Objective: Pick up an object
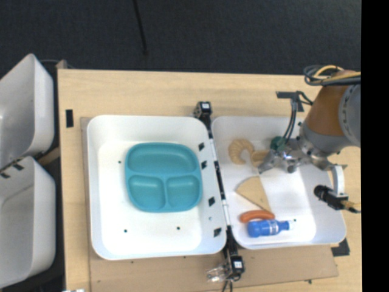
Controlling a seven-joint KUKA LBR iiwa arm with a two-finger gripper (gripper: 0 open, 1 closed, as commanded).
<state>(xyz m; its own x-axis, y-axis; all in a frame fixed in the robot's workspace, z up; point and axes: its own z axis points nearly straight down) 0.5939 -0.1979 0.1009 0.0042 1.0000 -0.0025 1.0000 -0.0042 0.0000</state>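
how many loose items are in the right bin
4: a croissant near the back left, a tan wedge mid-bin, an orange piece and a blue bottle at the front. The arm may hide more.

Gripper (271,161) low, arm from right

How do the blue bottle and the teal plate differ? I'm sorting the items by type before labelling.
The blue bottle is small, rounded and lies on its side with a pale cap end; the teal plate is far larger, flat and split into three compartments. The bottle is a deep blue, the plate a lighter blue-green. The bottle lies in the right bin beside an orange piece; the plate sits alone in the left bin. Both rest apart from the gripper.
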